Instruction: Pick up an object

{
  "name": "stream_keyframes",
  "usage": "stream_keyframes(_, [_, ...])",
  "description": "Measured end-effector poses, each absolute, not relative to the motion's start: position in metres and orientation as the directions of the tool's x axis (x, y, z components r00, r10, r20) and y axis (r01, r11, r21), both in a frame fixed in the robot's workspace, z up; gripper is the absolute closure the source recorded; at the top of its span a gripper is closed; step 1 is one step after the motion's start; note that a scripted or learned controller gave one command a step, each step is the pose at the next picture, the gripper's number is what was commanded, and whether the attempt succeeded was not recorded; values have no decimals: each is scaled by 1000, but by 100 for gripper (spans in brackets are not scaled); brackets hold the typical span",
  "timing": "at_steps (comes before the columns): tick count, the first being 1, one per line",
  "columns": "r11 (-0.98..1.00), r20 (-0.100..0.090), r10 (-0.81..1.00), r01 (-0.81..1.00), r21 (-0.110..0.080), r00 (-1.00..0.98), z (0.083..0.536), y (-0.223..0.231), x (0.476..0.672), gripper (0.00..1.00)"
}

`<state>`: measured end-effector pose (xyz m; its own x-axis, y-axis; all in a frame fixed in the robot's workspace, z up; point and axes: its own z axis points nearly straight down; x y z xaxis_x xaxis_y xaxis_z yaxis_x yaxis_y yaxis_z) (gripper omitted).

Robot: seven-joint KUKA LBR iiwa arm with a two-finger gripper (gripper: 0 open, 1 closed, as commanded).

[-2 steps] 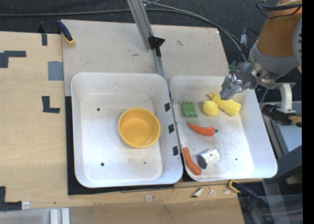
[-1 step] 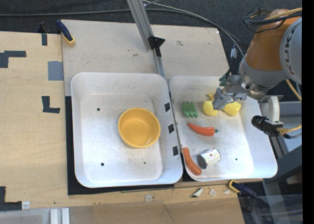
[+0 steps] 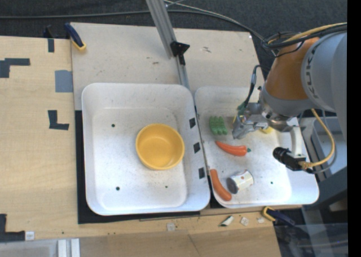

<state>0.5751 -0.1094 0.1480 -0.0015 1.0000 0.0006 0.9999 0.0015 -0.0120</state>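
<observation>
My gripper (image 3: 239,130) hangs over the right bin (image 3: 293,194), in its upper middle. Just left of it lies a green ridged piece (image 3: 218,125). An orange-red carrot-like piece with a green tip (image 3: 232,149) lies just below the gripper, apart from it as far as the view shows. Nearer the front, a small white cup (image 3: 241,181) lies on its side. A longer orange piece (image 3: 220,185) rests against the bin's left wall. Nothing is visibly held.
A yellow bowl (image 3: 160,146) stands in the middle of the left bin (image 3: 101,194). A slanted metal pole (image 3: 163,19) crosses the back of the bench. A small yellow bit (image 3: 265,131) peeks out beside the wrist. A black cable connector (image 3: 284,156) hangs at the right.
</observation>
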Motion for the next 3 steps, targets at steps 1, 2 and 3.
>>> stream_keyframes(1, [0,-1,1000,1000,-5,0,93,-109,574,0])
stream_keyframes(2, [1,3,1000,1000,-9,-1,105,-107,573,100])
stream_keyframes(3, [1,1,1000,1000,2,-1,168,-103,573,100])
